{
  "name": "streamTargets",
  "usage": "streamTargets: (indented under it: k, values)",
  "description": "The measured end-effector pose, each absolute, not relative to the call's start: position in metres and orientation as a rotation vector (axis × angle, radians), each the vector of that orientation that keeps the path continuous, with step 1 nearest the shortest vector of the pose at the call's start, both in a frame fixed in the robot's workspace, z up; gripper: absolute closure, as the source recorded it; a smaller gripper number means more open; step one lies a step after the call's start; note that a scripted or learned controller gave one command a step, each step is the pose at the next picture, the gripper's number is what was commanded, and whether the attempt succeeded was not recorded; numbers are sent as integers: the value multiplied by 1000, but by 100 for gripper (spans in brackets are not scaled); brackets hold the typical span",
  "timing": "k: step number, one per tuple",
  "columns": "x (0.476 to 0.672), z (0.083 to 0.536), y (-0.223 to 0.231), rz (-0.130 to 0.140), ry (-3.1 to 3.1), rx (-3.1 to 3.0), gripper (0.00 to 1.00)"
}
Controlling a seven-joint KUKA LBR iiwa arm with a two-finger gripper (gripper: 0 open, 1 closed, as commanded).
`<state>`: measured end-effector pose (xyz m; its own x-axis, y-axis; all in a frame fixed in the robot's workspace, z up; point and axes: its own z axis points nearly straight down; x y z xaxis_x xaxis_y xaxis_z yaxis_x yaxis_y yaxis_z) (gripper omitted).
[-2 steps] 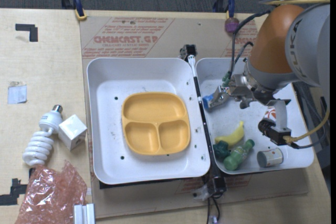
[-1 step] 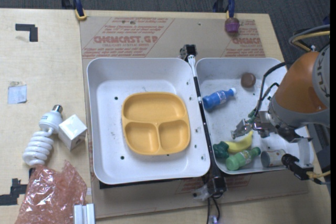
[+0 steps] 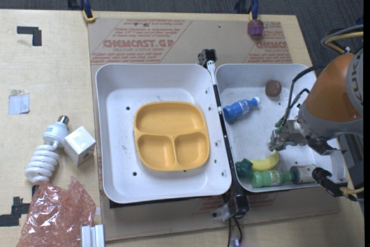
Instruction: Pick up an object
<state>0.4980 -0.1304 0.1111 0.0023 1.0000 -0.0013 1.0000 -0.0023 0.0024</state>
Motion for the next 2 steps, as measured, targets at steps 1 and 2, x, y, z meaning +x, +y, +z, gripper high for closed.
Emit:
streamTargets:
  k: [1,2]
  values:
    - [527,192,-70,1,2223,2218,100]
    - [527,192,-70,0,2223,2218,0]
